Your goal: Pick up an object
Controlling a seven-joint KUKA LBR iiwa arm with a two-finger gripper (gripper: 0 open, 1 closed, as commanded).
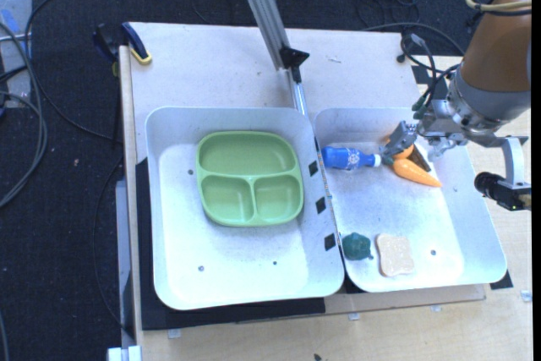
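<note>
A robotics lab is showing here. Loose cables [51, 110] are trailing over dark carpet [68, 207] around the tabletop [211, 63], left of the claw [404, 139].

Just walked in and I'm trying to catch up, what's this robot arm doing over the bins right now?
The arm reaches in from the right, and its gripper is low in the right bin, beside an orange carrot and the cap end of a blue bottle. Nothing can be seen lifted. A green broccoli piece and a slice of toast lie near that bin's front edge. The left bin holds a green divided plate, untouched.
</note>
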